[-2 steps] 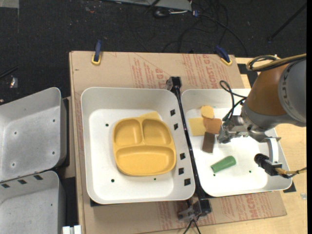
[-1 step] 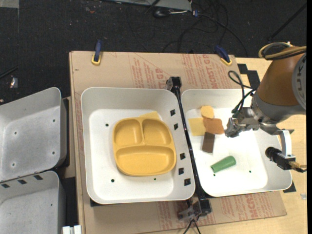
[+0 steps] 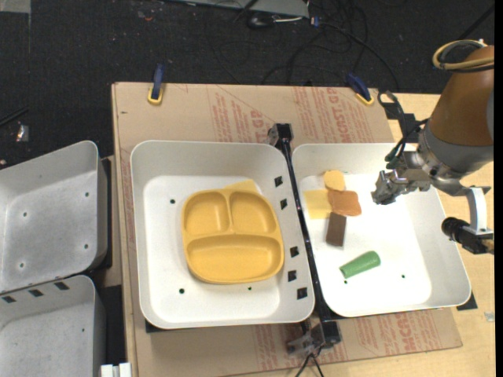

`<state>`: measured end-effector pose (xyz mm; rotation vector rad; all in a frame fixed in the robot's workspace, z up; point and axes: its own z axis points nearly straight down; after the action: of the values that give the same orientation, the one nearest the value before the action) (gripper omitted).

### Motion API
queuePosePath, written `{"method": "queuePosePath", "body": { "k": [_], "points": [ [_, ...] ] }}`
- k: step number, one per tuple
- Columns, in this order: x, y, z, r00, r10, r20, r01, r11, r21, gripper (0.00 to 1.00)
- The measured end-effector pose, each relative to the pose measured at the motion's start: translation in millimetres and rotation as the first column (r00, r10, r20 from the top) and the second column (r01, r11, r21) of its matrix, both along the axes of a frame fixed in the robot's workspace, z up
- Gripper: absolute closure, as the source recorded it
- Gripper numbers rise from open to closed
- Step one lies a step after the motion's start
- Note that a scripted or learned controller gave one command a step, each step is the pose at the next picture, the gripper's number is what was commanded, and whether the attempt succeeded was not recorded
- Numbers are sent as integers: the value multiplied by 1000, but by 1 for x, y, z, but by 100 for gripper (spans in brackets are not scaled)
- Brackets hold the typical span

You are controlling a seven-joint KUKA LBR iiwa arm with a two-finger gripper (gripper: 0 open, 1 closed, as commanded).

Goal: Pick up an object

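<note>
The gripper [image 3: 387, 188] hangs over the right bin [image 3: 416, 289], whether its jaws are apart or together cannot be told, just right of a clustered orange piece [image 3: 343, 202], yellow block [image 3: 316, 203] and brown block [image 3: 336, 229], a green cylinder [image 3: 360, 264] lying nearer the front, while the left bin [image 3: 157, 289] holds a yellow divided tray [image 3: 233, 236].

In the right bin [image 3: 409, 289] the food pieces [image 3: 336, 203] crowd the upper left; the green cylinder [image 3: 360, 264] lies lower; bare floor remains at right.
</note>
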<state>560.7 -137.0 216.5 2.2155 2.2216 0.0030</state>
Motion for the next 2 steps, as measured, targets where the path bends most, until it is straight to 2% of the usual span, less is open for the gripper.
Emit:
{"method": "queuePosePath", "body": {
  "k": [1, 2],
  "points": [
    [12, 0, 52, 1000, 0, 2, 0, 1000, 0, 100],
    [35, 48, 42, 1000, 4, -2, -4, 1000, 1, 100]
  ]
}}
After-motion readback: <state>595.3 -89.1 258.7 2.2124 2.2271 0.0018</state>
